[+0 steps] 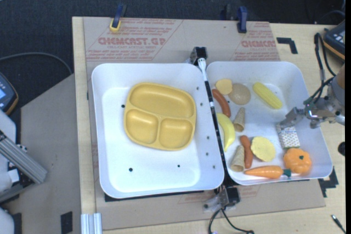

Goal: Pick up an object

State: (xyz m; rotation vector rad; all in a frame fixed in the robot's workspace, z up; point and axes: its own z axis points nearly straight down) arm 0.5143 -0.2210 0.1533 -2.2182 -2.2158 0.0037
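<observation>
Carrot [264, 172] lengthwise left-right, tip left

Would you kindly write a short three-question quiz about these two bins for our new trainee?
1. True or false: the yellow divided plate lies in the left bin.
2. Which lies nearest the gripper: A) corn cob, B) pumpkin, C) banana?
3. Fill in: the carrot lies along the right bin's ____ edge.

Key: 1 true; 2 B; 3 near (bottom).
</observation>
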